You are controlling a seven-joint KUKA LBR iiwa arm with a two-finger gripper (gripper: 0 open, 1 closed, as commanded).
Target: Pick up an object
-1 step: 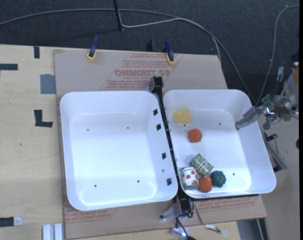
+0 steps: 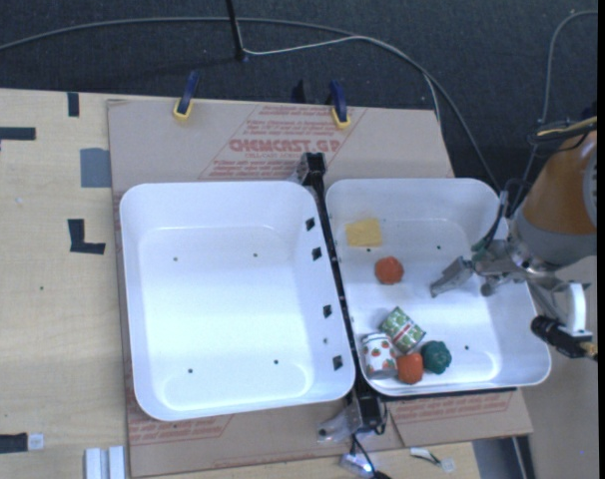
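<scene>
Where the arm (image 2: pixel 557 203) reaches in from the right of the camera view, the gripper (image 2: pixel 462 277) is seen above the right bin (image 2: pixel 482 196), near that bin's right wall. One grey finger (image 2: pixel 449 278) is pointed left and slightly down toward the bin's middle, and a second, shorter finger (image 2: pixel 492 286) can be made out just behind it, so the fingers appear spread apart. Nothing is seen between them, and no object is touched.

Just to the left of the finger, apart from it, a small orange-red ball (image 2: pixel 388 270) is lying on the bin floor. A yellow block (image 2: pixel 363 233) is placed beyond it, closer to the divider (image 2: pixel 324 257) between the bins. Toward the near edge of the right bin a cluster is found: a green-and-white packet (image 2: pixel 402 328), a white cup with red marks (image 2: pixel 377 353), an orange ball (image 2: pixel 410 368) and a dark green object (image 2: pixel 436 356), all lying close together or touching.

The left bin (image 2: pixel 143 267) is set beside the right one, both resting on a cardboard sheet (image 2: pixel 273 143) held by two clamps (image 2: pixel 187 98) at its far edge.
</scene>
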